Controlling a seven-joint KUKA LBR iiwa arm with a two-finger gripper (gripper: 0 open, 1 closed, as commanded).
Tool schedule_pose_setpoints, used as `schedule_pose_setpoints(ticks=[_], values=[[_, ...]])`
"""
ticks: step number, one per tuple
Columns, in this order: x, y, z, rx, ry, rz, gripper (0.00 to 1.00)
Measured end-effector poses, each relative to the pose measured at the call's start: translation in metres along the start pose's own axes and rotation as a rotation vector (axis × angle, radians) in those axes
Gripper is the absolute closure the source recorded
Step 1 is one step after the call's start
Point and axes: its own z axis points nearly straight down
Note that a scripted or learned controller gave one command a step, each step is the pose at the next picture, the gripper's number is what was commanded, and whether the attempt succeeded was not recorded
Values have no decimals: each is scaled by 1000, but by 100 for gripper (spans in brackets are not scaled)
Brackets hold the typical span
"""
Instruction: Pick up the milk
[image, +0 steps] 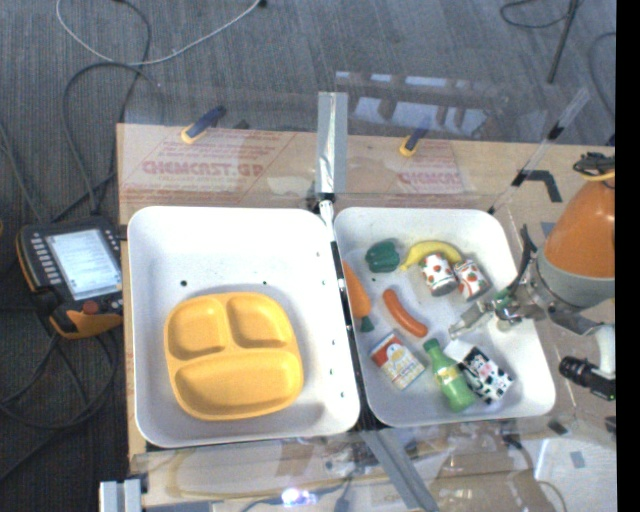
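Milk carton (488, 375), black and white with a cow pattern, lies in the near right corner of the right bin (520, 240), touching the green bottle (447, 376) on its left. The bottle lies tilted, its cap pointing away from the camera. Left of the bottle sits a small red and white carton (397, 361). Beyond that carton lies an orange sausage (404, 312), and further left, against the bin's left wall, an orange carrot (357, 292). Toward the far side of the right bin are a green pepper (381, 256), a yellow banana (432, 250) beside it, and two small red and white cans (450, 275) just in front of the banana.

The gripper (480, 312) reaches in from the right, low over the right bin, beyond the milk carton and apart from it, close to the nearer of the two cans. Its thin metal fingers (468, 320) stand slightly apart with nothing between them. Behind it rises the arm's orange band (585, 235).

The left bin (150, 240) holds a yellow divided plate (233, 354) with three compartments. Both bins rest on the bench (230, 165).
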Motion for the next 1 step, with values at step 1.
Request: schedule_pose_setpoints(ticks=[1], values=[[9, -29, 26, -22, -4, -102, 0]])
